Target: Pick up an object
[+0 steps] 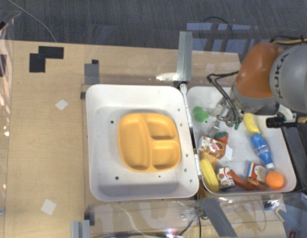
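Note:
My gripper [219, 119] hangs low over the back part of the right bin [287, 152], under the orange band of the arm [257, 73]. Just to its left lies a green toy [200, 114]. Below it sit a small red and green item [222, 136] and a printed snack carton [211, 147]. To its right is a yellow banana-like piece [251, 124]. I see nothing held in the gripper.
Further forward in the right bin lie a blue bottle [261, 150], an orange [275, 180], a corn cob [209, 174], a red can [225, 178], a sausage [245, 183] and a small carton [255, 171]. The left bin [101, 133] holds a yellow divided plate [148, 142].

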### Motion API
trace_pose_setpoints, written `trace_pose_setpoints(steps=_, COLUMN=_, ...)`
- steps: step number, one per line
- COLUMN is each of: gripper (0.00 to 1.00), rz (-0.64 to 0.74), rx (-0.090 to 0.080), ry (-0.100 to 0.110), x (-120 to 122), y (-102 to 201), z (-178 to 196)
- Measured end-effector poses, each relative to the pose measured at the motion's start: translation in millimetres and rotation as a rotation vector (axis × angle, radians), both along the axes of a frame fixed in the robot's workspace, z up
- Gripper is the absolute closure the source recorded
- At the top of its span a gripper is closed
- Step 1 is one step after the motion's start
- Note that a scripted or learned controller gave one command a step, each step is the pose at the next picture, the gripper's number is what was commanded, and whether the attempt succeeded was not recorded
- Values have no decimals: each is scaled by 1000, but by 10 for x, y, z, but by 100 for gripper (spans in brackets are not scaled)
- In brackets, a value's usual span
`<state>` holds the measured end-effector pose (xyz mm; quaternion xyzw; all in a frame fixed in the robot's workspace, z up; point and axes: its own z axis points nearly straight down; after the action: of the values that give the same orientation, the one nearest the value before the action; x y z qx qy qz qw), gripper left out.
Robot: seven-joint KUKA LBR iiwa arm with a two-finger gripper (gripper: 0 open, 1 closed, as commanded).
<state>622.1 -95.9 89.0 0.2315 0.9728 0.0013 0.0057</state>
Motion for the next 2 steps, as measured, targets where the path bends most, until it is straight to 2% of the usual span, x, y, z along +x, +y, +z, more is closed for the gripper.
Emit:
trace_pose_setpoints(steps=1, gripper=0, rz=-188, rx=1, ry=-1, x=3, y=134, z=0)
trace_pose_setpoints(steps=2, gripper=0, rz=-410, rx=4, ry=1, x=17, y=124, z=-4)
